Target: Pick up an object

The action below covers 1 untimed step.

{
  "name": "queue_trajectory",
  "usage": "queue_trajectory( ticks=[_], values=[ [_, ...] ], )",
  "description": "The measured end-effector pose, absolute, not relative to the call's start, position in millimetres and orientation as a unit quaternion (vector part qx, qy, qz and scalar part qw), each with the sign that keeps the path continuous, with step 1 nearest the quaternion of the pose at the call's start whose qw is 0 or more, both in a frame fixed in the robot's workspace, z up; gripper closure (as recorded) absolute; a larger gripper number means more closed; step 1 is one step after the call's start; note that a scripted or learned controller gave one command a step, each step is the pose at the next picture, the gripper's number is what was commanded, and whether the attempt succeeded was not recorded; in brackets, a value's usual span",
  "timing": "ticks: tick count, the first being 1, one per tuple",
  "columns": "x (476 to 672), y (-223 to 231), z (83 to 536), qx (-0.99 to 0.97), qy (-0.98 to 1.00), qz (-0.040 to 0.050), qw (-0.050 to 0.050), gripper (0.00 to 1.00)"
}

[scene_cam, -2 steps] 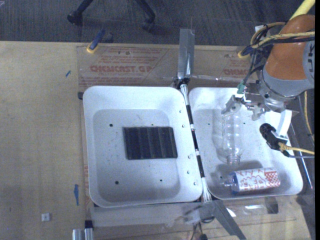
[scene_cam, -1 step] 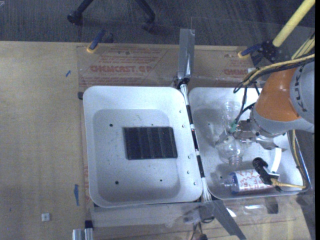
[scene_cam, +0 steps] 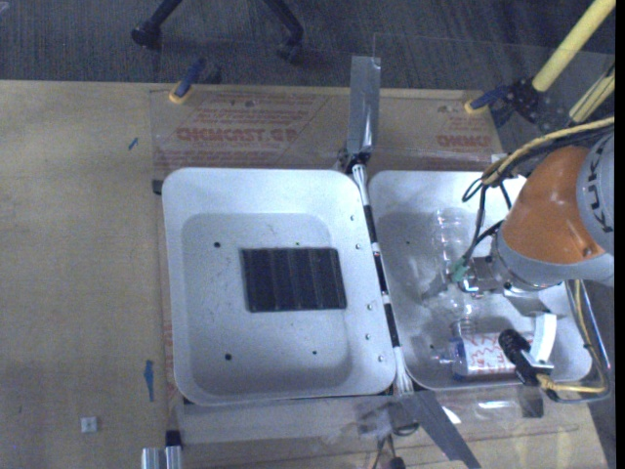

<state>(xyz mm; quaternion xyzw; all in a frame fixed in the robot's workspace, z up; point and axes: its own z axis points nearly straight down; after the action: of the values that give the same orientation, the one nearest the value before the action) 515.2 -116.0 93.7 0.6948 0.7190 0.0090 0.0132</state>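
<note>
Hand [scene_cam: 467, 279] (fingers unclear) hangs over clear bottle [scene_cam: 447, 233] in right bin [scene_cam: 400, 223].

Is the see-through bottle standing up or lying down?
Lying down. The clear bottle lies on its side on the floor of the right bin, its long body stretched flat across the bin, beside the arm.

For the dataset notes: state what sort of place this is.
Probably a robotics lab test bench: two shallow white plastic bins fixed side by side, a grey arm with an orange band reaching in, and blue clamps on the wooden benchtop.
</note>
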Motion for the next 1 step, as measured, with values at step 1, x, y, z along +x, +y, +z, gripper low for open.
queue_trajectory(
  ticks=[1],
  values=[
    [515.5,-116.5,103.3,0.695,0.718,0.0095,0.014,1.0]
  ],
)
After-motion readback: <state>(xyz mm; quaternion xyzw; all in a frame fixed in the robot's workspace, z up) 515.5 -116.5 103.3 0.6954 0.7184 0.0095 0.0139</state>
